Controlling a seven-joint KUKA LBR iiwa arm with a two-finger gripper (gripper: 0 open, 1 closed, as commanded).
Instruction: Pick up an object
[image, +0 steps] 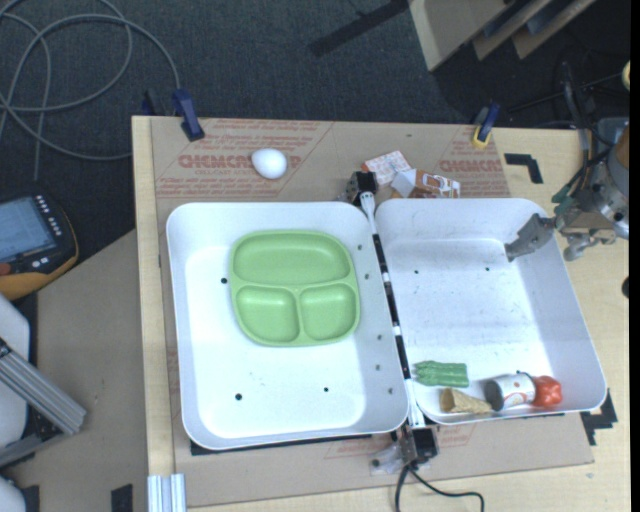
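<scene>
At far right of frame, approx mid-height, the grey two-finger gripper (545, 236) hangs over the upper right corner of the right shallow white bin (470, 300); one grey finger (527, 238) points down-left toward the bin floor, and whether the jaws are open or closed can't be told from this angle. Nothing visible between them.

Task objs sit along the bottom edge of the right bin, well apart from the gripper: a green ridged plastic piece (441, 374), a tan wedge-shaped item (466, 402), a white cylinder w/ dark band (510, 391) and a red rounded toy (547, 392) touching it.

Left shallow white bin (200, 380) holds a light-green 3-compartment plastic plate (296, 286) in its upper middle.

Top of the cardboard bench sheet (330, 140): a white egg-shaped object (269, 162) upper left, crumpled wrappers (410, 178) near center.
</scene>
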